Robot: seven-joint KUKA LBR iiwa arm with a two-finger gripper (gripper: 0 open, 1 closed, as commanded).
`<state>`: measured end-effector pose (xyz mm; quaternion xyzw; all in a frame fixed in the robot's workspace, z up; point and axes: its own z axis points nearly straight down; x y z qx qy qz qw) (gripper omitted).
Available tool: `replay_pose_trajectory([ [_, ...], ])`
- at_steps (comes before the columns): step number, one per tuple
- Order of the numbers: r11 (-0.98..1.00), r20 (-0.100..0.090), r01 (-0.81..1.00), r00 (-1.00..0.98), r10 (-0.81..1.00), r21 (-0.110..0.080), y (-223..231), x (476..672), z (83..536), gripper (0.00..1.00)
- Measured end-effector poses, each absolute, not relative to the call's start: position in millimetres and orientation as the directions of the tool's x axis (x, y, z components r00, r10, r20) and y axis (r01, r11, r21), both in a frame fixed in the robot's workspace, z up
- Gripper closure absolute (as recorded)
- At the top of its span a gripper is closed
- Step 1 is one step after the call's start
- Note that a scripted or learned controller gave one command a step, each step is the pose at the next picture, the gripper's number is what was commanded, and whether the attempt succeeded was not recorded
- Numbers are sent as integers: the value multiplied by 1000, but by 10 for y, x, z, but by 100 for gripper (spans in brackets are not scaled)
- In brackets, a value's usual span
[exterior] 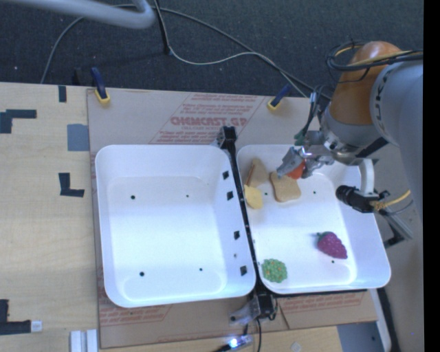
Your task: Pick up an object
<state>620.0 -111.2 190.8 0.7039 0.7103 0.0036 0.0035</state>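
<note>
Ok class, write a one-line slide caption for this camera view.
Gripper over the right bin, above toast; grapes and broccoli lie nearer.

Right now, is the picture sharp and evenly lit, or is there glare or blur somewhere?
Camera view: the left bin floor shows a bright glare patch; the end effector looks soft and blurred; the purple fruit and the green piece are clearer, with small shadows.

Grey KUKA arm with orange band [385,89] cut off by right edge; two-finger gripper [297,167] seen small against tan bread-like slice [286,188], finger state not discernible; small red-orange item [295,172] at fingertips partly hidden, identity unclear; pale grey tube [103,10] cut off at top edge; small white bracket [82,339] cropped at bottom edge.
</note>
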Motion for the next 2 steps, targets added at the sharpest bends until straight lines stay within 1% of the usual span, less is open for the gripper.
replay_pose_trajectory([
  [1,8,3,1000,-8,1000,-6,-204,5591,1836,100],
  [2,9,3,1000,-9,1000,-5,589,5240,1835,100],
])
